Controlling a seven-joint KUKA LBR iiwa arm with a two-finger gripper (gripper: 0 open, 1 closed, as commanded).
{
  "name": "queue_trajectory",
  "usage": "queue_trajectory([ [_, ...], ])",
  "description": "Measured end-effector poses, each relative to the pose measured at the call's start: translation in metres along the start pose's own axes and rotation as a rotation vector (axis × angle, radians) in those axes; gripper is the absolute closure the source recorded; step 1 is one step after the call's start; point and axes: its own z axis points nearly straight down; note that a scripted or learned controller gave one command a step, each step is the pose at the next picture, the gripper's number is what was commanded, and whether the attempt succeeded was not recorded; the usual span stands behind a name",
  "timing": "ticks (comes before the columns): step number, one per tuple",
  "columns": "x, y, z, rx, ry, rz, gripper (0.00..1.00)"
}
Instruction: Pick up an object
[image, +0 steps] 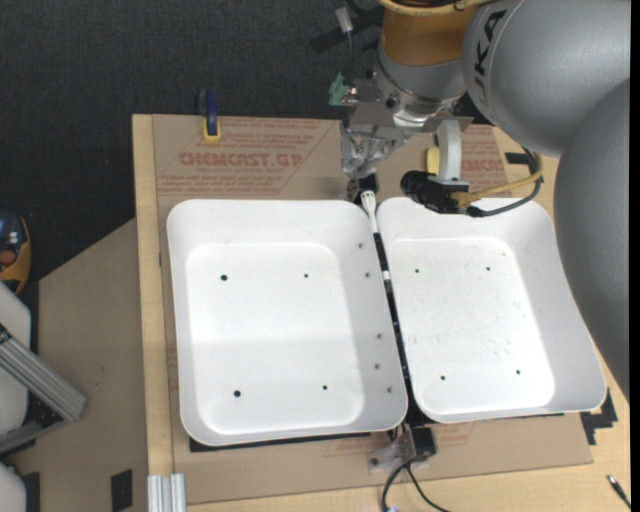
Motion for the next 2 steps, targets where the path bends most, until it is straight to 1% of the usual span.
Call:
queue_trajectory([
  [1,-0.077,0.001,-0.033,-0.016,-0.003,0.009,1.00],
  [2,-0.130,0.001,-0.075,-0.018,-0.004,0.008,1.00],
])
